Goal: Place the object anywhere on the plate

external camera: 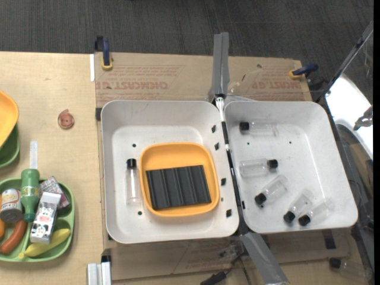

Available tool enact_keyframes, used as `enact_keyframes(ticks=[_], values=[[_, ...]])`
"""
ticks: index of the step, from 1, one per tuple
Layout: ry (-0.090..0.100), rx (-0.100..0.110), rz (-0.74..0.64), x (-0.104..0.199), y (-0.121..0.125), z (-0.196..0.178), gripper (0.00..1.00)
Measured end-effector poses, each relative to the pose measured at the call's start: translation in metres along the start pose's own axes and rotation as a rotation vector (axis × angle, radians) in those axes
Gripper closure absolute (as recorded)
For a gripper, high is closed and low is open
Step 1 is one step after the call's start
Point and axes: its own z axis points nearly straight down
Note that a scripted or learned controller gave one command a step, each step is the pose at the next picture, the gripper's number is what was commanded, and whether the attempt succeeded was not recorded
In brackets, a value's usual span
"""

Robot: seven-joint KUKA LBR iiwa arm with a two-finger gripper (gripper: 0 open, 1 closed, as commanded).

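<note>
Where a brown cardboard sheet covers the bench, two shallow white bins sit side by side, their inner rims touching. The left bin holds an orange plate lying flat near its middle. A black ribbed slab rests on that plate, filling most of its well, with its ridges running toward the far edge. The right bin is scattered with five clear capped vials, all lying on their sides: one near the far wall, one at the middle, one just below it, and two close together by the near right corner.

On the bare wood well to the left sits a green tray of toy food, with a yellow bowl beyond it.

A single clear vial lies on the left bin's floor just beside the plate's left rim, apart from the slab, with its black cap pointing to the far side. A small pink ring lies alone on the wood.

Whether the gripper's jaws are spread or pressed together cannot be told.
</note>
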Motion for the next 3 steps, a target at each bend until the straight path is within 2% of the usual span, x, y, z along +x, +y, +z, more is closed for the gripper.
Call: enact_keyframes(ticks=[1,2,3], values=[[-0.002,0.001,-0.296,-0.037,-0.025,-0.033,0.0],[0.0,-0.001,-0.525,0.009,0.006,-0.042,0.0],[0.0,-0.002,-0.696,0.018,0.013,-0.045,0.0]])
